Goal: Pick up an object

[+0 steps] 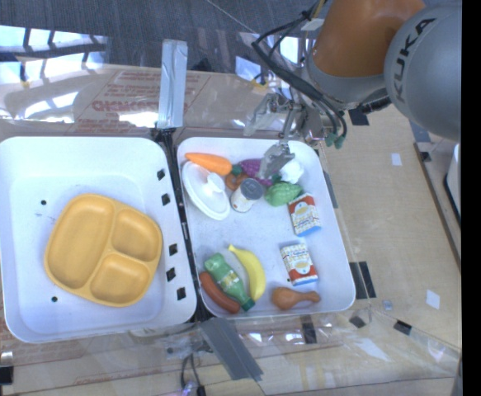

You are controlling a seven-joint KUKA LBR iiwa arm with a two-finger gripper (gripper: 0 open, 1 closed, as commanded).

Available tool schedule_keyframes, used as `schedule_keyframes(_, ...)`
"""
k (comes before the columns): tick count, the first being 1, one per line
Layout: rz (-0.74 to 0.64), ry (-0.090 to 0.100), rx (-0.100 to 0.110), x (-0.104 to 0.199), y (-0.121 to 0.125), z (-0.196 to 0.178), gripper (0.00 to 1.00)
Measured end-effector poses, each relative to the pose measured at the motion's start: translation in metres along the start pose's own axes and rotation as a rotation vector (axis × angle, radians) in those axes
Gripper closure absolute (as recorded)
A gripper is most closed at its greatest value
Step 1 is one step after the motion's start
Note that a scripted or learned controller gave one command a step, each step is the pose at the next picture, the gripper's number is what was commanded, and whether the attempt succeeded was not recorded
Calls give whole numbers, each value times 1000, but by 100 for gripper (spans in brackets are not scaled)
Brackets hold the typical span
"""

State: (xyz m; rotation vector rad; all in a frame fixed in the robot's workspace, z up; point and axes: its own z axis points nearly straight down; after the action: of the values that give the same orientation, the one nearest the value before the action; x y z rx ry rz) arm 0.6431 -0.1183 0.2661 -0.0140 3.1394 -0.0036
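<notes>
Several small toy foods in right bin (339,254); gripper (277,162) low over far cluster beside white piece (292,170) and green piece (282,194). Probably light, rigid, smooth plastic; best pinched across narrow width. Finger state impossible to tell.

The arm (389,40) is cut off by the top edge, so its upper part is out of sight. The gripper (275,159) covers part of a purple object (250,168) and a white object (293,170); what they are is not clear. The labels on the two small cartons (304,214) (298,263) are too small to read.
</notes>
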Motion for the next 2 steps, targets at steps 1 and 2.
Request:
schedule_keyframes(1, 54, 9, -2, 38, -74, 85, 0)
schedule_keyframes(2, -245, -1, -2, 98, -84, 170, 0)
